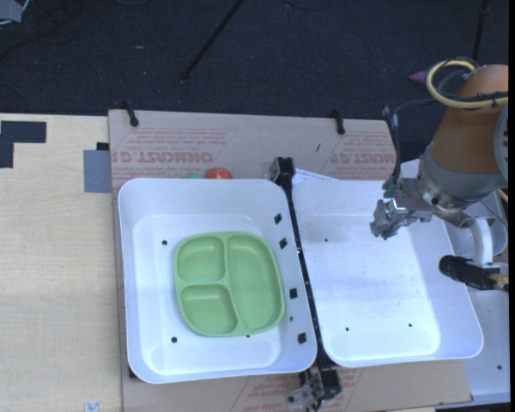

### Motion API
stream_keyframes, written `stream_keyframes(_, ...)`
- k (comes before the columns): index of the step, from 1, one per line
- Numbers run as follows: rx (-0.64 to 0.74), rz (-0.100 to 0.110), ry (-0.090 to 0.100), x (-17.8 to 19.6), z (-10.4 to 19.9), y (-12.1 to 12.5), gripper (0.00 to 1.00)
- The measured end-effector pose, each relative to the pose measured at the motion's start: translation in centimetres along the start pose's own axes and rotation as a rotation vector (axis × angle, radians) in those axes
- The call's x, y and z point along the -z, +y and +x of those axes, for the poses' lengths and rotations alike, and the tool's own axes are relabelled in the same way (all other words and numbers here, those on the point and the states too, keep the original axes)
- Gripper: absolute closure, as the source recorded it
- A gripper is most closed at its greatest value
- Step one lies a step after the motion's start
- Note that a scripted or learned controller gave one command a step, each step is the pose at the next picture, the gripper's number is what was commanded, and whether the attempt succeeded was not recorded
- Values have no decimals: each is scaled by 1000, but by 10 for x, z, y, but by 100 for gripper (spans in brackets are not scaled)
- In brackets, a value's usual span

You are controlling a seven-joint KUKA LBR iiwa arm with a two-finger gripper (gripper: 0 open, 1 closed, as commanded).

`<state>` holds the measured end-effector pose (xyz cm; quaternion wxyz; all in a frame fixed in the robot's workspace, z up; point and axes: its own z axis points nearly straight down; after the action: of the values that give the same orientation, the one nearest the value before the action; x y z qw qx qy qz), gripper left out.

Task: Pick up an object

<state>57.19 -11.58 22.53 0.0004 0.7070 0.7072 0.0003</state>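
Dark floor with cables behind a pale wood worktop [43, 264]; cardboard sheet [240, 148] under both bins. Tool [384, 223] hangs over right bin [446, 333], near its back edge; can't tell its grip state, nothing visible in it. Green divided plate [229, 283] lies flat in left bin [142, 316], well apart to the tool's left. Small orange object [218, 174] behind that bin.

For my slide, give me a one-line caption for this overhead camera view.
KUKA arm's gripper poised over the right bin, while a green divided plate lies in the left bin.
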Motion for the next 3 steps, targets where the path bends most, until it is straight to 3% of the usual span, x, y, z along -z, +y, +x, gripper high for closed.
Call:
stream_keyframes(1,4,4,2,-9,56,12,100)
stream_keyframes(3,4,2,2,9,160,28,100)
